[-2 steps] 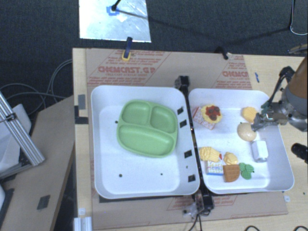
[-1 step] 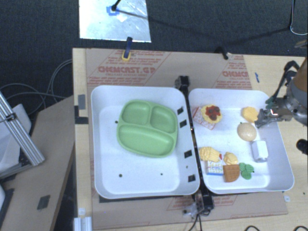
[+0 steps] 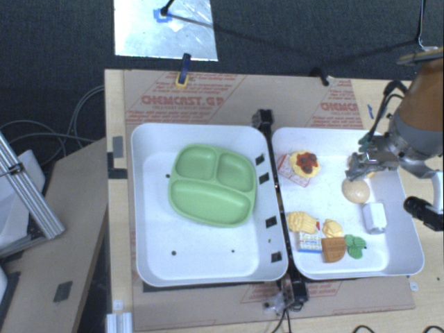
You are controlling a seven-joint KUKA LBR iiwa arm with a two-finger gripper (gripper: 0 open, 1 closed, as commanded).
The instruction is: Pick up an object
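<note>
Beige, the egg (image 3: pixel 356 191) lies just under the gripper (image 3: pixel 362 165), whose finger state I cannot tell, tart (image 3: pixel 305 163) to its left.

Dark carpet floor (image 3: pixel 55 47), shiny metal sheet (image 3: pixel 165 19), tan side table (image 3: pixel 69 207), cables (image 3: pixel 83 109)

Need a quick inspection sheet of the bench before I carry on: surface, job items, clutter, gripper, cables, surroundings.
Surface: two white bins, left bin, right bin, on a brown board.
Job's things: right bin holds a beige egg-shaped toy, small pizza toy, white block, toy food cluster.
Clutter: green divided plate in left bin.
Gripper: gripper just above the egg-shaped toy; jaws unclear.
Cables: grey cables left of board.
Surroundings: foil sheet behind.
</note>
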